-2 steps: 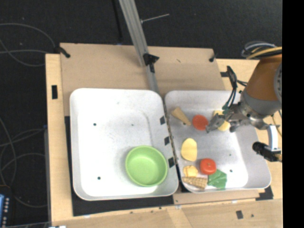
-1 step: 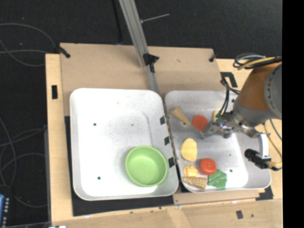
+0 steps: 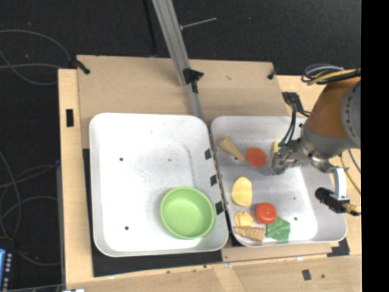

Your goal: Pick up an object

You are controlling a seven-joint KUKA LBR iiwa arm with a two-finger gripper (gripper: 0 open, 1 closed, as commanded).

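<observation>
While no lettering can be read on anything here, the gripper (image 3: 279,163) hangs at mid-right of the frame over the right bin (image 3: 304,221); whether its jaws are open cannot be told. A red ball (image 3: 256,157) lies just left of it (apart). The left bin (image 3: 140,157) holds a green bowl (image 3: 186,212) low right, with bare floor elsewhere.
</observation>
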